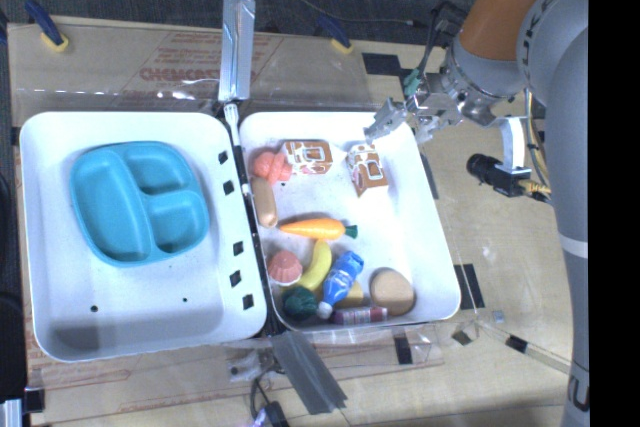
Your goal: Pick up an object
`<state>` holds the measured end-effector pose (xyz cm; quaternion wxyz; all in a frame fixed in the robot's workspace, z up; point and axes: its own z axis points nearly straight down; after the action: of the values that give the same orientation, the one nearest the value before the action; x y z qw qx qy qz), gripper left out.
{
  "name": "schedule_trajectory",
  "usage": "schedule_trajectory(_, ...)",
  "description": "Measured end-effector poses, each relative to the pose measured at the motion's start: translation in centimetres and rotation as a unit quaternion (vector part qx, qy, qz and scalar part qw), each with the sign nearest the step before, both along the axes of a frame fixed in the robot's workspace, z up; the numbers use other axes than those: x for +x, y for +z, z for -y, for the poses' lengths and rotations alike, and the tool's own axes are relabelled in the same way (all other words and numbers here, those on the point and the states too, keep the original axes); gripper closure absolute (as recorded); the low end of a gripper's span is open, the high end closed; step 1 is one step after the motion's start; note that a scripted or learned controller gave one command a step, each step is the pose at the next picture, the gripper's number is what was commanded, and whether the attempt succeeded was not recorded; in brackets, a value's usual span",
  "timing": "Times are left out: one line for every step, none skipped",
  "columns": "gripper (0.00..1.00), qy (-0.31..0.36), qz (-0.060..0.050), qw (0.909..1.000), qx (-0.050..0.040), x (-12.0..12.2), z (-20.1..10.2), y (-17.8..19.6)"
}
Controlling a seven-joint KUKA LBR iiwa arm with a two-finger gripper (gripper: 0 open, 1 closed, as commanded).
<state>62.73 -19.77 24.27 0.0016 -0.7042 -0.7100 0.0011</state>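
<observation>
At the near rim of the right-hand shallow white bin [440,255] lie a dark green rounded toy [299,303], a blue plastic bottle [343,277] and a tan bun-shaped piece [392,290]. Farther in rest a yellow banana [318,265], an orange carrot [314,228] and two small brown-and-white house-shaped blocks [368,167]. The gripper [385,122] hangs above the far right rim with nothing between its fingers; their spread cannot be made out. The left white bin [40,245] holds a blue divided plate [100,235].
</observation>
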Motion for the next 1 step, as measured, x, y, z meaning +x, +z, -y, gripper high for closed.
schedule_trajectory(0.00,0.046,0.005,0.9989,-0.0014,-2.84,-3.63,-13.51)
